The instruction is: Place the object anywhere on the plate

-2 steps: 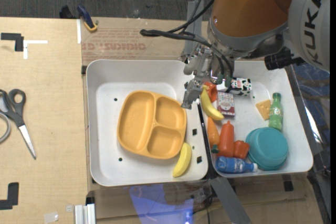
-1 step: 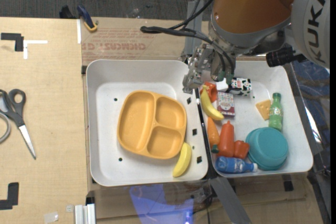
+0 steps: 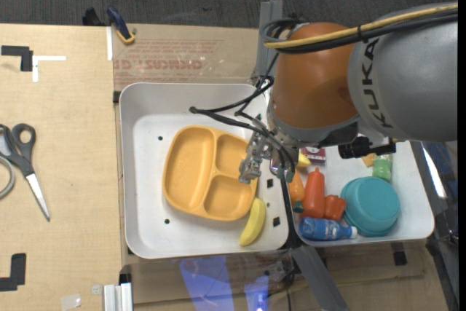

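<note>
A yellow divided plate [image 3: 193, 171] lies in the left white bin [image 3: 138, 156]. Just off the plate's lower right corner, a yellow banana [image 3: 253, 222] rests on the bin floor. My gripper [image 3: 266, 167] hangs over the plate's right edge, near the wall between the two bins. It is open, with a gap between its fingers and nothing in that gap. The arm's orange band and grey wrist hide the back of the right bin.
The right bin [image 3: 422, 189] holds a teal bowl [image 3: 371, 204], an orange bottle [image 3: 314, 189], a blue bottle [image 3: 324, 229] and a small green item [image 3: 381, 169]. Scissors [image 3: 25, 164] lie on the bench at far left. Black cables [image 3: 226, 113] trail over the left bin's back.
</note>
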`<move>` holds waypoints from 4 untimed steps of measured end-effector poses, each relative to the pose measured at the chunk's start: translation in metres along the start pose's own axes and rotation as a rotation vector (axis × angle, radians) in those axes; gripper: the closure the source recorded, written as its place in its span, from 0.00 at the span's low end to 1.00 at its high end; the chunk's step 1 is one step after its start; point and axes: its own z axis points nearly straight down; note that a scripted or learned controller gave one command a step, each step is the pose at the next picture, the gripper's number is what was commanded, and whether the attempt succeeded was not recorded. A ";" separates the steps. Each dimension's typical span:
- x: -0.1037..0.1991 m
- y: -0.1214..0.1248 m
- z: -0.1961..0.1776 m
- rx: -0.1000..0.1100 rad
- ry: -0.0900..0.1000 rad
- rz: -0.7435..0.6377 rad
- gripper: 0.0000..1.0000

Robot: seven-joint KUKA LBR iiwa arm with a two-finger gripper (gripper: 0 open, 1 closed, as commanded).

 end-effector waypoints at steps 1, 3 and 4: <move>0.000 0.000 0.000 0.000 0.000 0.000 0.00; -0.057 -0.022 -0.090 -0.001 -0.006 0.073 1.00; -0.021 0.018 0.003 0.000 0.000 -0.065 1.00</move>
